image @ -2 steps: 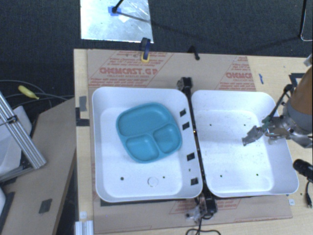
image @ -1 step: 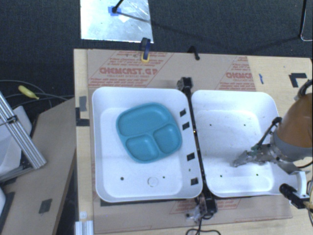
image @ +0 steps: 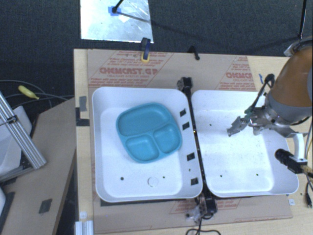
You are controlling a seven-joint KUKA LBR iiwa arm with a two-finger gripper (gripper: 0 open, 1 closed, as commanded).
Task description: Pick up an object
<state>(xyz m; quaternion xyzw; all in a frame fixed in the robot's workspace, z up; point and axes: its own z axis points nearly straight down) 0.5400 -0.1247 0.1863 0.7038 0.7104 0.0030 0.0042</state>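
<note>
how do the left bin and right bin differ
The left bin holds a blue divided plate; the right bin shows bare floor with dark specks. The gripper hangs over the right bin, not the left. A small clear ring lies near the left bin's front edge, and the right bin has nothing like it. Both are shallow, white and rounded at the corners, set side by side.

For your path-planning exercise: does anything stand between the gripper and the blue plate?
Yes. The gripper hangs over the right bin, the blue plate lies in the left bin, and the bins' adjoining walls run between them.
</note>
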